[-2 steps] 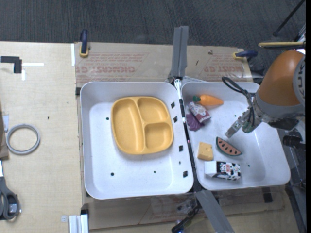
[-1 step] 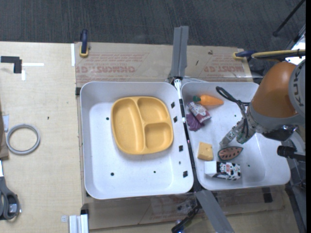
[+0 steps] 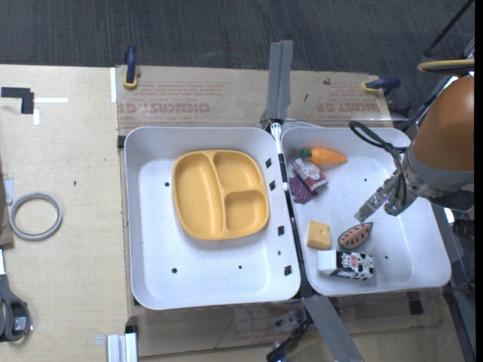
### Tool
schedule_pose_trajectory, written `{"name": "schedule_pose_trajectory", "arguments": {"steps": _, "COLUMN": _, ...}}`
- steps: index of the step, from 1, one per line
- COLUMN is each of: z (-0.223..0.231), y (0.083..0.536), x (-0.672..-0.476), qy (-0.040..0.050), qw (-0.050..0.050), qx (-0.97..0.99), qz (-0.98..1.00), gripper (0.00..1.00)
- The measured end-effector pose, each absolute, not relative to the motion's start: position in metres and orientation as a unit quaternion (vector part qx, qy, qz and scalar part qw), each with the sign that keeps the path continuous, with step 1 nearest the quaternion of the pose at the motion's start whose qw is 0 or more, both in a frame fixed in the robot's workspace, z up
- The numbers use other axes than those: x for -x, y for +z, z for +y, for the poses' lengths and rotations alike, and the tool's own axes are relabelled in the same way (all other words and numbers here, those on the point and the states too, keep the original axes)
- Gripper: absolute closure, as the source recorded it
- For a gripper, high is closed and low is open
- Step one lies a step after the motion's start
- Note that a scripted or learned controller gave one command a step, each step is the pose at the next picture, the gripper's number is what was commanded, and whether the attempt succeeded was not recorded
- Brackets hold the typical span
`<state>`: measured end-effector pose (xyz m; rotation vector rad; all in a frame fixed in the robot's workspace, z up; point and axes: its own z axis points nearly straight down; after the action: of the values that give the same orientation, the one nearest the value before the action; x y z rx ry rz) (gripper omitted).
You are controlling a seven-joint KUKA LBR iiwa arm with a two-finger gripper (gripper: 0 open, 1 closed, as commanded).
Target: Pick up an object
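Note:
My gripper (image 3: 365, 212) hangs over the middle of the right bin (image 3: 423, 266), slanting down to the left from the orange-banded wrist. Just below its tip lies a watermelon slice toy (image 3: 355, 237). A yellow cheese wedge (image 3: 319, 234) sits to the left of that. A black-and-white cow-patterned box (image 3: 355, 265) lies beside a small white block (image 3: 326, 260) near the bin's front. An orange carrot (image 3: 326, 156) and a purple-red packet (image 3: 307, 178) lie at the back left. Nothing shows between the gripper and any object.
The left bin (image 3: 151, 277) holds a yellow divided plate (image 3: 221, 194). A grey divider bar (image 3: 279, 89) runs back between the bins. On the wooden bench at the left lie a grey tape ring (image 3: 34, 216) and scissors (image 3: 13, 317).

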<state>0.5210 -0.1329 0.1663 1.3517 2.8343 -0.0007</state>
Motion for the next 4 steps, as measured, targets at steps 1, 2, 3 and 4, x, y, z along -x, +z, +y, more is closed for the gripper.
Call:
{"name": "schedule_pose_trajectory", "arguments": {"steps": 1, "z": -0.133, "y": 0.166, "x": -0.521, "qy": -0.0003, "qw": 0.001, "qx": -0.430, "qz": 0.903, "gripper": 0.00}}
{"name": "schedule_pose_trajectory", "arguments": {"steps": 2, "z": -0.162, "y": 0.092, "x": -0.480, "qy": 0.0004, "qw": 0.001, "qx": -0.498, "qz": 0.867, "gripper": 0.00}}
{"name": "schedule_pose_trajectory", "arguments": {"steps": 3, "z": -0.163, "y": 0.091, "x": -0.542, "qy": -0.0009, "qw": 0.000, "qx": -0.652, "qz": 0.758, "gripper": 0.00}}
{"name": "schedule_pose_trajectory", "arguments": {"steps": 4, "z": -0.163, "y": 0.100, "x": -0.542, "qy": -0.0019, "qw": 0.000, "qx": -0.651, "qz": 0.759, "gripper": 1.00}}
